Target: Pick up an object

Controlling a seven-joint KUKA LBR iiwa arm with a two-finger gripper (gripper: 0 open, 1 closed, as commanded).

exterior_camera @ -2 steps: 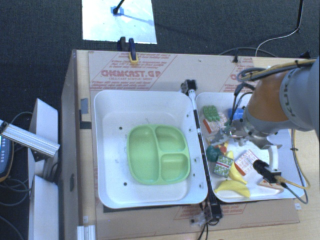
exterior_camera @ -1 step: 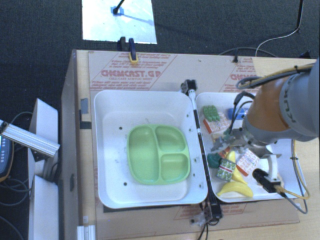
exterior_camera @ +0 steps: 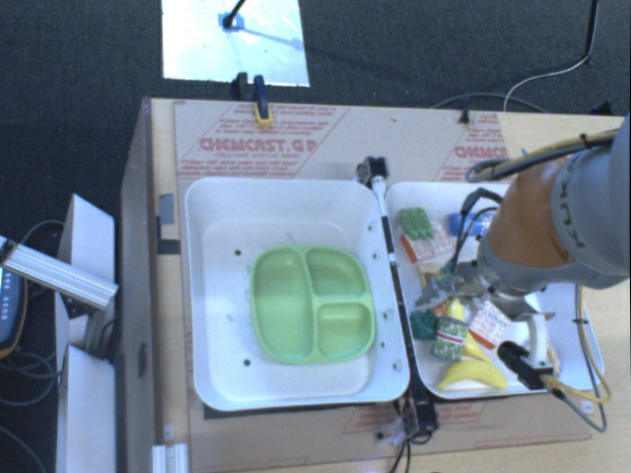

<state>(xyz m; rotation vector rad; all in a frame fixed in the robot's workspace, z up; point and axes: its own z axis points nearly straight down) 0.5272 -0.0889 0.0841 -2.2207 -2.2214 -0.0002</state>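
A banana (exterior_camera: 473, 374) lies nearest, along the front edge of the right bin (exterior_camera: 439, 189), close to its front left corner. Just behind it a small green and white box (exterior_camera: 451, 336) stands against a yellow piece (exterior_camera: 455, 311), and a red and white packet (exterior_camera: 490, 320) lies just to the right of them. A dark green item (exterior_camera: 423, 324) sits beside the box, against the bin's left wall.

The gripper (exterior_camera: 441, 291) is low over this cluster, near the middle of the bin's left half, with the grey and orange arm (exterior_camera: 552, 225) reaching in above the bin's right side. It is buried among the items and partly covered by the wrist, so I cannot tell whether it is spread or closed, or whether anything is caught in it.

Toward the far left corner of the same bin a green studded block (exterior_camera: 417, 223) lies on a pale packet (exterior_camera: 426, 249), with a blue item (exterior_camera: 471, 223) near it, partly under the arm.

The left bin (exterior_camera: 197, 264) holds a light green divided tray (exterior_camera: 314, 304), lying flat near its middle. A thin rod with a black head (exterior_camera: 375, 172) runs along the seam between the two bins.

A black and yellow clamp (exterior_camera: 258, 99) grips the far edge of the bench (exterior_camera: 296, 136), which carries red print.
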